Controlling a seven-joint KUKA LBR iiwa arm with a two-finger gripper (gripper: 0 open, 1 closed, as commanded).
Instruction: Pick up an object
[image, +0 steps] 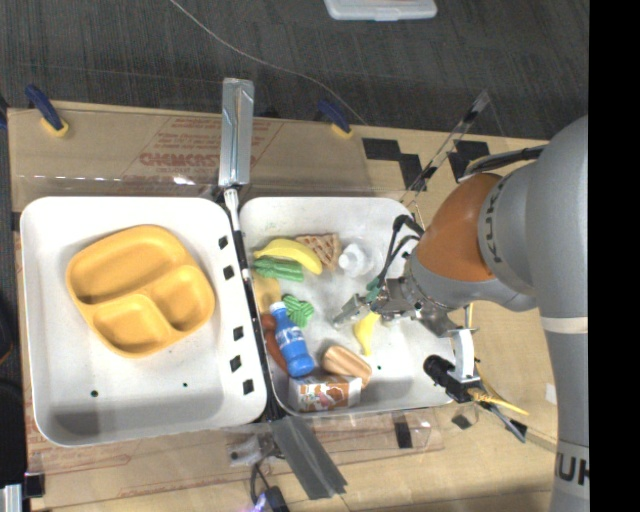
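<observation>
where the arm (520, 230) reaches in from the right, the gripper (362, 312) sits low inside the right bin (395, 215), near its right wall. its fingers stand a little apart around the top of a small yellow piece (365, 333), touching or just above it; can't tell if it's really pinched. the orange band (458, 238) is over the bin's right rim.

right bin contents: banana (292, 252) and green corn-like toy (277, 268) toward the far left corner, waffle-brown piece (318, 244) at the far wall, clear cup-like thing (353, 262) beside it. green leafy toy (297, 307) mid-left, blue bottle (293, 343) along the left wall, hot dog (346, 361) and a small carton (324, 392) at the near edge.

left bin (50, 400) holds a yellow divided tray (140, 288), centre to far side.

bins sit side by side on a cardboard-covered bench (120, 140) with printed red text, blue clamps (45, 108) on the far edge, a metal bar (236, 130) between the bins. dark carpet floor (120, 50) beyond, thin cable across it, white lid-like object (380, 8) at the top.
</observation>
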